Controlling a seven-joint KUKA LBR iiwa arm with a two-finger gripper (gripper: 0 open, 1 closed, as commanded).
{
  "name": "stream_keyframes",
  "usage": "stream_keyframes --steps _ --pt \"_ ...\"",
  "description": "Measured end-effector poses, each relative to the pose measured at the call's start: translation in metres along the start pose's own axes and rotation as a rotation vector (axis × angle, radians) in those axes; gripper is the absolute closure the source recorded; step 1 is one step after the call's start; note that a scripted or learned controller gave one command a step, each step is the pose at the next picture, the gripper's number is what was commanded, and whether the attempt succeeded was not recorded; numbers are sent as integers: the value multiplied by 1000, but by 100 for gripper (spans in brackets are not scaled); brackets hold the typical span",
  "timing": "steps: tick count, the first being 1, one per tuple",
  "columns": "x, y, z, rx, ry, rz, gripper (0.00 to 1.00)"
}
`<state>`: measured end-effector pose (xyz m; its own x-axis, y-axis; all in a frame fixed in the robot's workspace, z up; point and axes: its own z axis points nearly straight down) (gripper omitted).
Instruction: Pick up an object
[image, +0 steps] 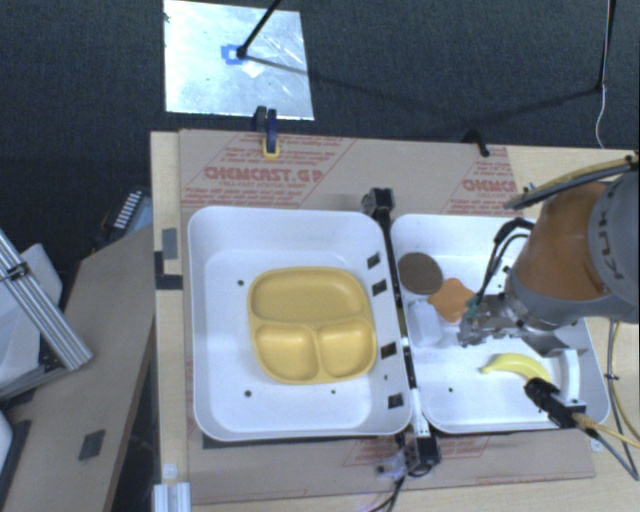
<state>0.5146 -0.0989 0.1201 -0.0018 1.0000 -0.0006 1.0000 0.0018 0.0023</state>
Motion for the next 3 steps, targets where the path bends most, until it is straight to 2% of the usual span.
stream_keyframes --steps 2,3 --pt "-4 11 -99 -5 -1 -2 100" --pt "59 16 -100 0 3 -9 100"
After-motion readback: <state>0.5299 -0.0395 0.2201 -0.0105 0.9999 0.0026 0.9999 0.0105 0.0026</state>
